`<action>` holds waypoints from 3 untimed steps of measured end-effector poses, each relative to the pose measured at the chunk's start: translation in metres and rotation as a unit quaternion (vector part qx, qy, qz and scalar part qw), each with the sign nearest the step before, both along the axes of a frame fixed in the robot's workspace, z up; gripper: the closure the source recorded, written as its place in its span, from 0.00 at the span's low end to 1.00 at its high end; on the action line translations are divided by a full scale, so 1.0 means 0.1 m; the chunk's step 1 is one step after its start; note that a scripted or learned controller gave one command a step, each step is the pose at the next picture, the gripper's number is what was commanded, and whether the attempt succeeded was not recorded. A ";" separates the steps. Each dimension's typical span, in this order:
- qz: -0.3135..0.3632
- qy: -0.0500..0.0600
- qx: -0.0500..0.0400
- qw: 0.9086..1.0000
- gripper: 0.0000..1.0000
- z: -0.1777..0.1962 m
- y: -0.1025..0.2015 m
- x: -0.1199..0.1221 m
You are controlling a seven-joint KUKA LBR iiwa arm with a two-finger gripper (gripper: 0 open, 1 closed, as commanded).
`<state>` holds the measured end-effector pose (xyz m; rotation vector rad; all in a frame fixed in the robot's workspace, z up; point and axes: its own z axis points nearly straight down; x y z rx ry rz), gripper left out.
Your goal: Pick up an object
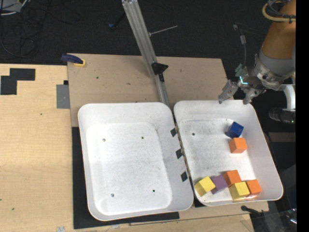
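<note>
Grey gripper (236, 94) above the right bin's (270, 164) far rim, fingers seemingly spread, nothing between them.

My gripper (237, 94) hangs over right white plastic bin's (270, 178) 12 o'clock rim. Blue cube (235, 128), small orange cube (237, 145) at 2 o'clock; block cluster (229, 183) at 5 o'clock. Left white plastic bin (96, 187) touches its 9 o'clock side.

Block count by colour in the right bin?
Blue block: 1
Orange blocks: 3
Yellow blocks: 2
Purple block: 1
Total: 7, all in the right bin.
</note>
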<state>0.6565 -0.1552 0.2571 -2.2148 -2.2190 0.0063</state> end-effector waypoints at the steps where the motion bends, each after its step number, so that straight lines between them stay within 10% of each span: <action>1: 0.002 -0.002 -0.001 1.000 0.00 0.03 0.00 0.01; 3: -0.001 0.001 0.000 1.000 0.00 -1.07 -0.08 0.03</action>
